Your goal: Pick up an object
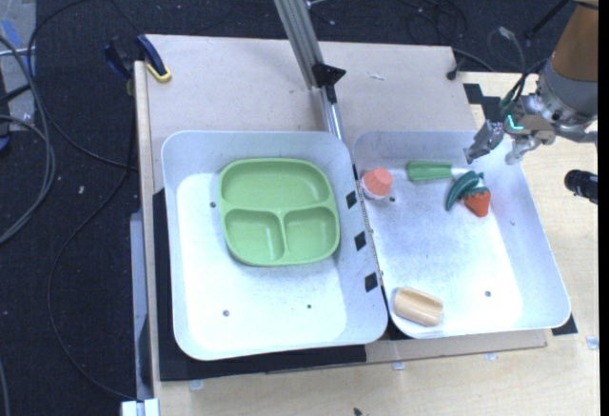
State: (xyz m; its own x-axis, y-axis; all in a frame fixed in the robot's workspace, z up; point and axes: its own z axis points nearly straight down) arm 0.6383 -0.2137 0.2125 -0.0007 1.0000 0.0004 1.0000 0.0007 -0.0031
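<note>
The red toy fruit with green leaves (475, 198) lay in the far right part of the right bin (533, 243). A green piece (429, 172) and an orange-red cup (379, 182) lay to its left, and a tan bread roll (419, 307) at the near edge. The hand (499, 146) hovered just beyond the toy, open and gripping nothing, and the left bin (190, 309) carried a green divided plate (281, 211).

The arm (580, 52) is cut off by the frame edge, beyond the right bin's (457, 252) far right corner. Small orange-pink item (379, 182) by that bin's far left wall: kind too small to determine.
</note>
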